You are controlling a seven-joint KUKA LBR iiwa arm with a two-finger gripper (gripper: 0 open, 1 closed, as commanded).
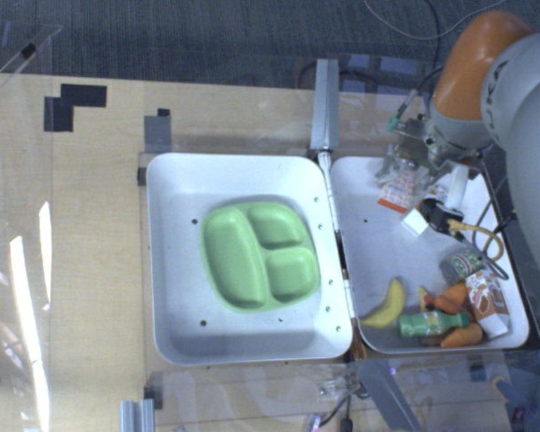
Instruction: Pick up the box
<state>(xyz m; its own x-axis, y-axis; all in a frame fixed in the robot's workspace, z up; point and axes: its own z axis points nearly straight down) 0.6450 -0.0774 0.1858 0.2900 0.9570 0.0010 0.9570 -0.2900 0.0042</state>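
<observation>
Gripper (412, 162) hangs over the far end of the right bin (378, 250) — whether it is spread or pressed together cannot be told. Nearest, 1 banana (386, 304), a green bottle (423, 324) and the box (482, 297) crowd the near right corner; farther left, a green 3-compartment tray (261, 255) lies in the left bin (171, 241).
</observation>
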